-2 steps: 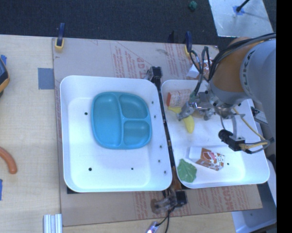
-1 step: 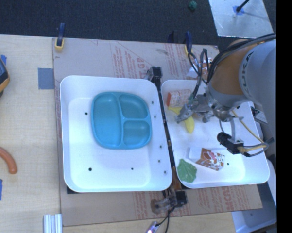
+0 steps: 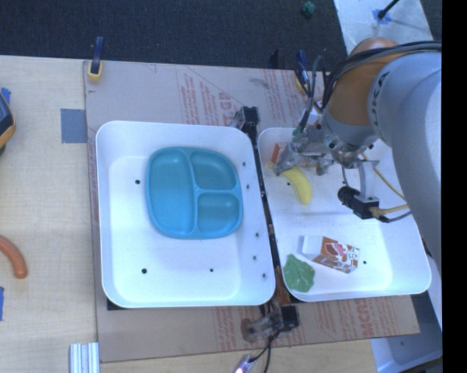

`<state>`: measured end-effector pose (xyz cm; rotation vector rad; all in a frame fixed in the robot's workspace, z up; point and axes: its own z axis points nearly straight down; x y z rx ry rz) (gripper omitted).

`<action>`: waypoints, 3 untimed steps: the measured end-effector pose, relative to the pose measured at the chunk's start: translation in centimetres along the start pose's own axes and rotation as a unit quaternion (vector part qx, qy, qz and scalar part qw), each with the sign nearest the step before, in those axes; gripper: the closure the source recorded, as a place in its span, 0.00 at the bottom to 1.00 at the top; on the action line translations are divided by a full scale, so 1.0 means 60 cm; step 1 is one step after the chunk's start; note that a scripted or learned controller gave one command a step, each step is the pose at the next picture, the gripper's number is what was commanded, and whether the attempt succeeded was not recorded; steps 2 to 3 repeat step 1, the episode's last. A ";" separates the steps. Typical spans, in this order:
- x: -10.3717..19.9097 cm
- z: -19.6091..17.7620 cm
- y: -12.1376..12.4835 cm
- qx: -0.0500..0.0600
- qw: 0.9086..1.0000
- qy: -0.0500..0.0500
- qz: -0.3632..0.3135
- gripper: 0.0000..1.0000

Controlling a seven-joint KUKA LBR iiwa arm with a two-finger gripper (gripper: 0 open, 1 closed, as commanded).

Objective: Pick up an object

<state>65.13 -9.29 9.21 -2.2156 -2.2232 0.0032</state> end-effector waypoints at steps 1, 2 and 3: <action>-0.001 -0.018 0.000 0.001 1.000 0.000 -0.001 1.00; -0.001 -0.018 0.000 0.001 1.000 0.000 -0.001 1.00; -0.001 -0.018 0.000 0.001 1.000 0.000 -0.001 1.00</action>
